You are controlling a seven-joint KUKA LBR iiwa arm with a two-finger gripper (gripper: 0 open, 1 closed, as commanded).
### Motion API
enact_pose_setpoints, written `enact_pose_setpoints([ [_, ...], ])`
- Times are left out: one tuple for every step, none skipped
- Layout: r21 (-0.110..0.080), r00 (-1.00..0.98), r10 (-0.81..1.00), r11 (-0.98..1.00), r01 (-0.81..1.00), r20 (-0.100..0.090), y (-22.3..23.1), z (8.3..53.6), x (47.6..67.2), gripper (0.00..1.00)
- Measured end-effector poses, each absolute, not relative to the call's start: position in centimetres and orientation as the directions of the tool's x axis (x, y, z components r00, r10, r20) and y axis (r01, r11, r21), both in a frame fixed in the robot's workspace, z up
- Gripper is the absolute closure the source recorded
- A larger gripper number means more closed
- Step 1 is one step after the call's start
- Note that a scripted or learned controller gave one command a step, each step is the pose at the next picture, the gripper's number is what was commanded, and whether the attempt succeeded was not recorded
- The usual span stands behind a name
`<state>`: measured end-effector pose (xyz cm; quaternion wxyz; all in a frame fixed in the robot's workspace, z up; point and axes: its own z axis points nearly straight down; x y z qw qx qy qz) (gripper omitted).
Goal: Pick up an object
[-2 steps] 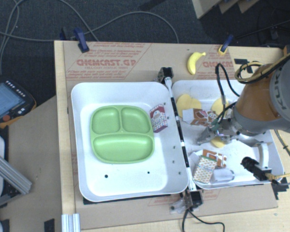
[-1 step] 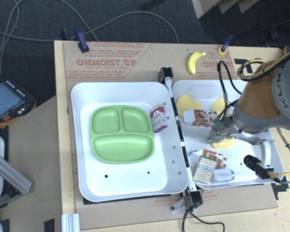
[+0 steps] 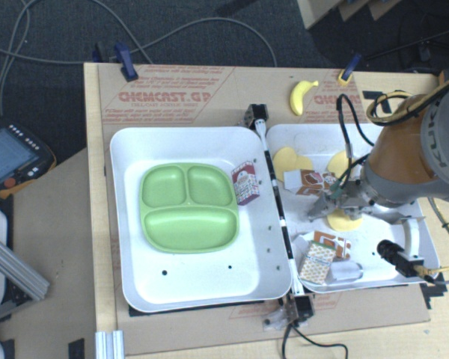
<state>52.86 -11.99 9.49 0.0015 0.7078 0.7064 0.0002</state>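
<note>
My gripper (image 3: 331,202) hangs low over the middle of the right bin (image 3: 314,134), reaching in from the right. It sits among small items: a brown and white packet (image 3: 308,179) just to its left, a yellow disc (image 3: 287,159) further left, another yellow piece (image 3: 338,163) behind it, and a yellow piece (image 3: 346,220) just in front. Nearer the front lie a patterned packet (image 3: 319,262) and an orange and white packet (image 3: 331,242). Nothing shows plainly between its jaws.
The left bin (image 3: 135,268) holds a green divided plate (image 3: 188,208) and a small red and white packet (image 3: 245,182) by its right wall. A toy banana (image 3: 302,96) lies on the bench behind the right bin. Blue clamps (image 3: 124,62) stand on the back edge.
</note>
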Motion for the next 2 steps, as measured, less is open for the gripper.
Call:
enact_pose_setpoints([
  [-0.001,0.001,1.000,-0.001,1.000,0.001,-11.8,8.4,48.3,0.00],
  [-0.002,0.000,1.000,0.000,1.000,0.002,-10.0,8.4,47.9,0.00],
])
